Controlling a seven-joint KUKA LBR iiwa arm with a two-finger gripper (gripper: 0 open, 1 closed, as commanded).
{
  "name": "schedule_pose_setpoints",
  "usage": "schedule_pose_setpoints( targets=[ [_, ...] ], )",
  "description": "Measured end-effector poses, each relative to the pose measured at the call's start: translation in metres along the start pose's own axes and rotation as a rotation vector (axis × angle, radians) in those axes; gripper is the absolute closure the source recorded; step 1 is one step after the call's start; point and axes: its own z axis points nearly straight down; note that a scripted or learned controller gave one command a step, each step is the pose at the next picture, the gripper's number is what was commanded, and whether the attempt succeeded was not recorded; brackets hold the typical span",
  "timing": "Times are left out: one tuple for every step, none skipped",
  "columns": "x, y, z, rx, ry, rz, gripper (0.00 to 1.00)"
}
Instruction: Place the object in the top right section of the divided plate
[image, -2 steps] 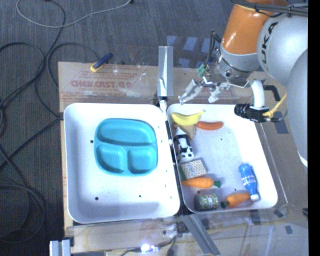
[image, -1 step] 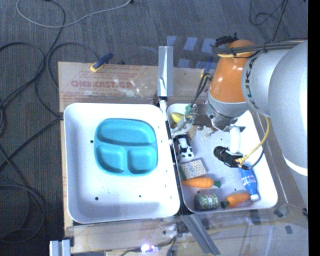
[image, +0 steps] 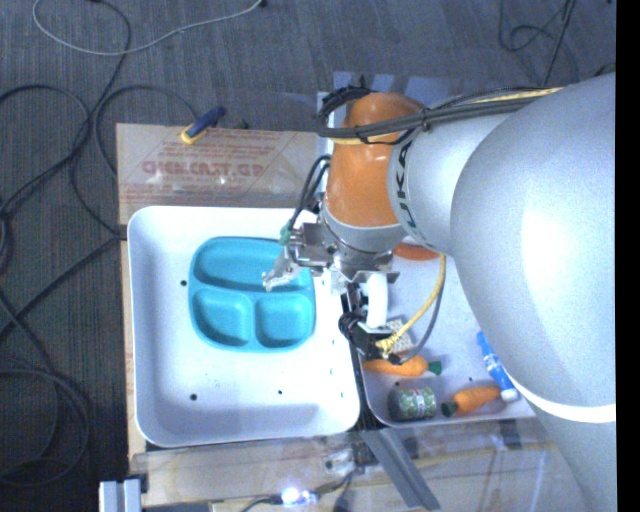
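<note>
Overhead, my gripper (image: 283, 262) hovers at the blue divided plate (image: 252, 306)'s upper right edge. Its grip state and the object aren't clear to me. I'd centre over that section before releasing.

Arm (image: 480, 200) overhanging right bin (image: 430, 400), divided plate (image: 250, 292) compartments unobstructed

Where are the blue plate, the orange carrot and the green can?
blue plate (image: 222, 310): camera view, its lower left section.
orange carrot (image: 474, 398): camera view, middle of its body.
green can (image: 412, 403): camera view, its side.
</note>
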Motion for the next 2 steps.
schedule_pose_setpoints(
  targets=[
    [-0.0247, -0.0833, 0.0009, 0.003, -0.001, 0.157, 0.0],
    [-0.0246, -0.083, -0.0048, 0.012, -0.002, 0.155, 1.0]
  ],
)
